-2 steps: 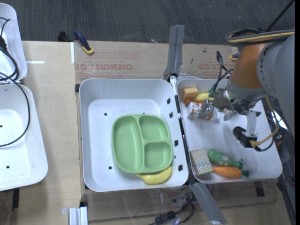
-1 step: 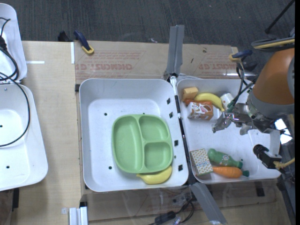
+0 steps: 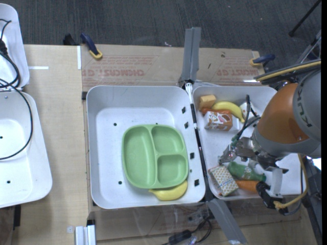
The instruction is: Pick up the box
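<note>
My gripper is low in the right bin; can't tell how far it is open, nothing visibly held. The box, small and patterned, lies just below-left of my gripper by the bin's near edge, apart from it. A green item and an orange carrot-like item sit right of the box, under my wrist. Above my gripper: a red-white packet, a banana. Far left, in the left bin: a green 3-section plate over 1 yellow banana.
</note>
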Controlling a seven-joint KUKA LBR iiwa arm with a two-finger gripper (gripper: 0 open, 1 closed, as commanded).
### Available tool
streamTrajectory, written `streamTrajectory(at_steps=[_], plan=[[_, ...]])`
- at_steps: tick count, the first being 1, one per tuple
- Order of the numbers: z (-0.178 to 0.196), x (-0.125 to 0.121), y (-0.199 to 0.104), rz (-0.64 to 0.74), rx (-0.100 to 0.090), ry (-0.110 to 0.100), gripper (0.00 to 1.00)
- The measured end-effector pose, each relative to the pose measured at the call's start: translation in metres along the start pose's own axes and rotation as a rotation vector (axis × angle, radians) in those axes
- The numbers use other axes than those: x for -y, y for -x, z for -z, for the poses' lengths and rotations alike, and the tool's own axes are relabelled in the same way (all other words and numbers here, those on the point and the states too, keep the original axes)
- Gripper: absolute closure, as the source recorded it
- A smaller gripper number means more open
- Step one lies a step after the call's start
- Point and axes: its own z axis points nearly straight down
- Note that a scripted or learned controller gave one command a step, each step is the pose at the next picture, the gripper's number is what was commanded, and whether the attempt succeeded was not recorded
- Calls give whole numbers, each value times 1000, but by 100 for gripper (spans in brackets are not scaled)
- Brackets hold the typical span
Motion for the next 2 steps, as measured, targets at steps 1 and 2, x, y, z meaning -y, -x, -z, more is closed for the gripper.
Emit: streamTrajectory(at_steps=[1,2], plan=[[0,-53,-3,-21,1,0,0],[68,1,17,-165,1,-1,0]])
